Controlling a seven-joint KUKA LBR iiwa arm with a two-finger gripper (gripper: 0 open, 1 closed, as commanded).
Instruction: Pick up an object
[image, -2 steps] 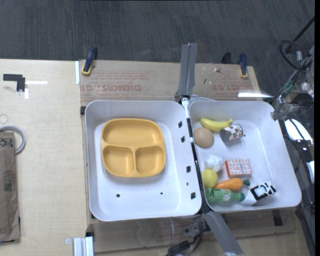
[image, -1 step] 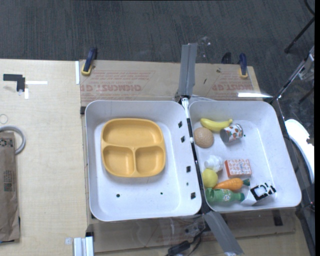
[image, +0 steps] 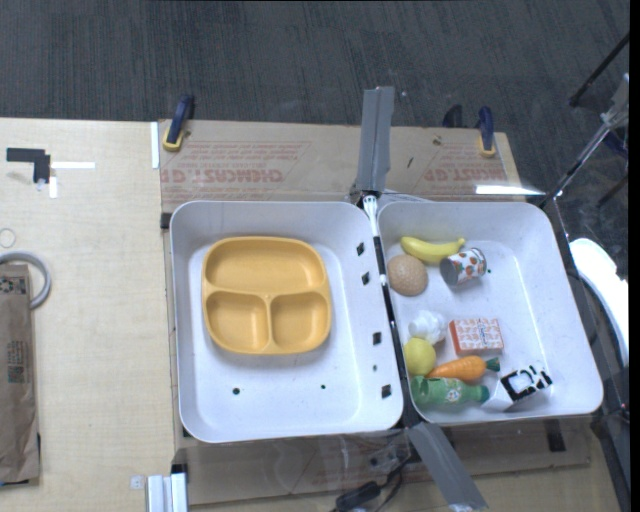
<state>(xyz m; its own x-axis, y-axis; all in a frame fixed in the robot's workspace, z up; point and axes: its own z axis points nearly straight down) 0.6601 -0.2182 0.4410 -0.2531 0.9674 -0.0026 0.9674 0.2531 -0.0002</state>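
In the right bin (image: 560, 300), nearest the camera, a green bottle (image: 450, 392) lies touching a carrot (image: 462, 369). Farther back are a lemon (image: 420, 355) and an orange box (image: 475, 335), then a banana (image: 432, 247). The left bin (image: 190, 330) holds a yellow plate (image: 267, 295).

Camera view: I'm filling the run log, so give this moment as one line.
left bin: yellow tray | right bin: banana, carrot, bottle, small items | nothing lifted

2 blue clamps (image: 179, 121) pin cardboard (image: 270, 160) behind the bins; a brown bag (image: 17, 370) lies far left.
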